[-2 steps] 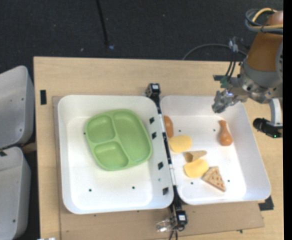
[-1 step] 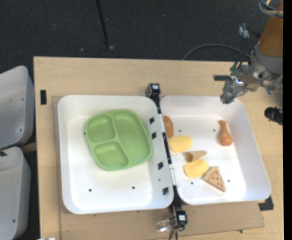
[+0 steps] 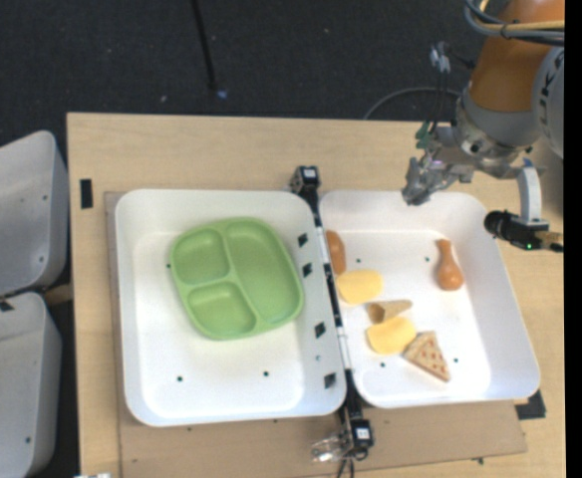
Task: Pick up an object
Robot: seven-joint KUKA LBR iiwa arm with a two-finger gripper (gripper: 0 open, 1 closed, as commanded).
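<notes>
Gripper poised at upper right, over the right bin's far rim.
Whether it is wide or narrow cannot be told. Food pieces are scattered below it: drumstick, sausage, pizza slice. A green tray is seen at centre left.

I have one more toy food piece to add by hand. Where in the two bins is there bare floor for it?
The right bin is bare along its far side, between the drumstick and the sausage. Its near-left part is crowded with yellow pieces and a pizza slice. In the left bin, a bare strip borders the green tray on the near side.
</notes>
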